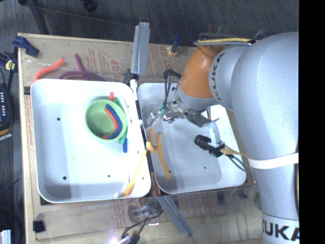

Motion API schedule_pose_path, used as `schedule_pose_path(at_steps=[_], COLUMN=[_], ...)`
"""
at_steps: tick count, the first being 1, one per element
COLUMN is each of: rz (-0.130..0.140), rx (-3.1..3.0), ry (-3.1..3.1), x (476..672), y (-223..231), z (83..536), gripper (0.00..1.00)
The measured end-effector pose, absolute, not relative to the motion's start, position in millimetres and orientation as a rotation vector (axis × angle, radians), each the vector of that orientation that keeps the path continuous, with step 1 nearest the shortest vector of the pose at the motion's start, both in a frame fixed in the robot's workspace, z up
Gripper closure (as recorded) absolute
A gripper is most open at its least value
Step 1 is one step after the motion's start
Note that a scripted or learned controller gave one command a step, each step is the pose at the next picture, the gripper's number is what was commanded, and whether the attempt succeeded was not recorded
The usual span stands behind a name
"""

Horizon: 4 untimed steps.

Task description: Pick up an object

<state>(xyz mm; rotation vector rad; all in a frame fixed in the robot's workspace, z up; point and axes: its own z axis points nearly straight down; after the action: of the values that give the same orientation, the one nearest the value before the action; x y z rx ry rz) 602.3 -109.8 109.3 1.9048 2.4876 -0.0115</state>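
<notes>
Arm (264,100) reaches in from 3 o'clock, with the gripper (158,115) low over the right bin (195,173) at about 10 o'clock of that bin, close to the wall shared with the left bin (61,159). Whether the gripper is open or closed cannot be told at this resolution, and nothing is visibly held. Judged step: approach, before any grasp. The likeliest target is the orange stick (163,159), lying flat on the right bin's floor at about 7 o'clock, just beyond the gripper toward 6 o'clock and apart from it. The next move probably calls for a short shift toward 6 o'clock, a wrist turn to bring the jaws across the stick's narrow width, then a straight descent. The stick lies near the bin wall, so clearance on that side looks tight. Count: bins, two. Orange stick in the right bin, one; a short orange fragment beside the wall at 9 o'clock may be a second, not certain. Yellow stick (136,173), one, at 4 o'clock of the left bin, leaning along the shared wall. Green bowl (97,120), one, at about 2 o'clock of the left bin's centre. Inside it are one red curved strip (114,117) and one blue curved strip (122,124). Any further pieces at the bowl's rim are too small to count.
</notes>
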Motion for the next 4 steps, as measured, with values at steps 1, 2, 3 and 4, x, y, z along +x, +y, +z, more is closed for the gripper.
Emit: schedule_pose_path(at_steps=[1,2,3,4], rz=[-0.005,-0.009,-0.001,-0.010], rx=[1.936,1.966,1.656,1.456], ry=[2.471,2.443,2.668,2.773], x=[526.8,586.0,573.2,614.8], y=[-106.0,-118.2,-160.2,-120.3], z=[135.7,92.7,143.4,93.9], gripper=[0.00,0.00,0.00,0.00])
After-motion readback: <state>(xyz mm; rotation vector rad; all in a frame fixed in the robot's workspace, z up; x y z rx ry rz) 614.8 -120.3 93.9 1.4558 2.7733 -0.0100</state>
